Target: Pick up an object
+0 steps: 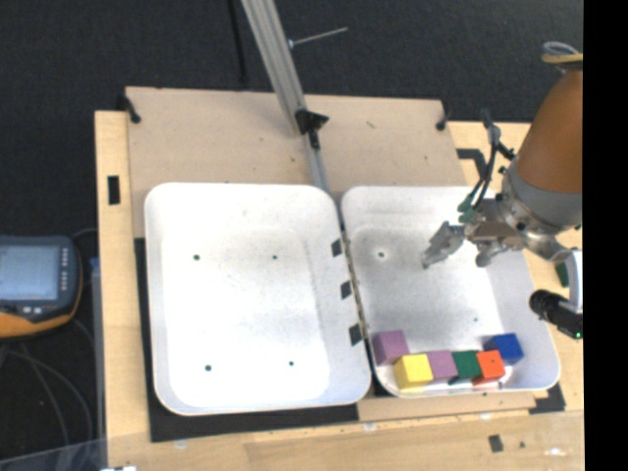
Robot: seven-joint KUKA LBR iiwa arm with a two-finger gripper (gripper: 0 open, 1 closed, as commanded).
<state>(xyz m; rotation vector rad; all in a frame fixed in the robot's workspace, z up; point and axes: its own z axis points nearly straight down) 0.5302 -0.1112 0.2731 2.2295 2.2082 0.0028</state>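
Observation:
Several small blocks lie along the near edge of the right bin [392, 214]: a purple block [391, 345], a yellow block [414, 369], a mauve block [443, 364], a green block [465, 364], an orange-red block [489, 366] and a blue block [504, 346]. My gripper [459, 245] hangs over the middle of the right bin, well behind the blocks, open, with nothing between its fingers [438, 246].
The left bin [167, 214] lies beside the right one, joined by black clips at the shared edge. A slanted metal rod [280, 62] runs from the top down to the bins' far junction. A small screen device [34, 278] rests off the bench at the left.

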